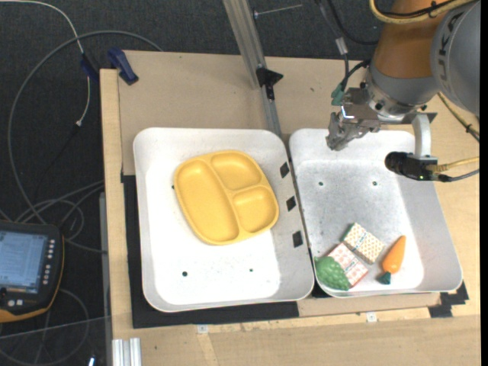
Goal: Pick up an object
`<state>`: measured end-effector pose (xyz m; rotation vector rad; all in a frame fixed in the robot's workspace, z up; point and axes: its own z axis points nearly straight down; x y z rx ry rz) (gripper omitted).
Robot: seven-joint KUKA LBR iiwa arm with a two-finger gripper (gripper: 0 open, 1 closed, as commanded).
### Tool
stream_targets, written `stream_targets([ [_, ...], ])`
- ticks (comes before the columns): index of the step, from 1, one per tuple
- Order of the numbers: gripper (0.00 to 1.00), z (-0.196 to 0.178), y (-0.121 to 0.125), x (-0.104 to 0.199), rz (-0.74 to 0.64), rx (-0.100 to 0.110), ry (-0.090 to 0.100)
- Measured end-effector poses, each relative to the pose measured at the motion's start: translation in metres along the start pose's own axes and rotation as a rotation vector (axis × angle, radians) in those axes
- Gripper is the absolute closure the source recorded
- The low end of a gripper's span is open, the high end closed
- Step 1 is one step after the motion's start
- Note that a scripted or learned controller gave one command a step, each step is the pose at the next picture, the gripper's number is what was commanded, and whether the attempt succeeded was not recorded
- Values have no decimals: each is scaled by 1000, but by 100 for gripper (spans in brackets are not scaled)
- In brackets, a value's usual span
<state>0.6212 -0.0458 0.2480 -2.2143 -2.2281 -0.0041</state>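
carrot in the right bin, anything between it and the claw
Nothing visible. The claw hangs over the far edge of the right bin, and the carrot lies near the bin's near edge. Bare bin floor lies between them. The patterned blocks sit beside the carrot, off that line.

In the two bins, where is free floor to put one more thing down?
Right bin: its upper and middle floor is bare, below the gripper. Its near edge is crowded by the carrot, two small boxes and a green toy. Left bin: bare strip below the yellow tray.
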Motion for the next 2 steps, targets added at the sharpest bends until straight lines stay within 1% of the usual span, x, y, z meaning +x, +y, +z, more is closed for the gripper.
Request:
stream_targets([
  [1, 100, -5, 13, 53, -1, -1, 1],
  [2, 100, 6, 17, 96, 1, 2, 0],
])
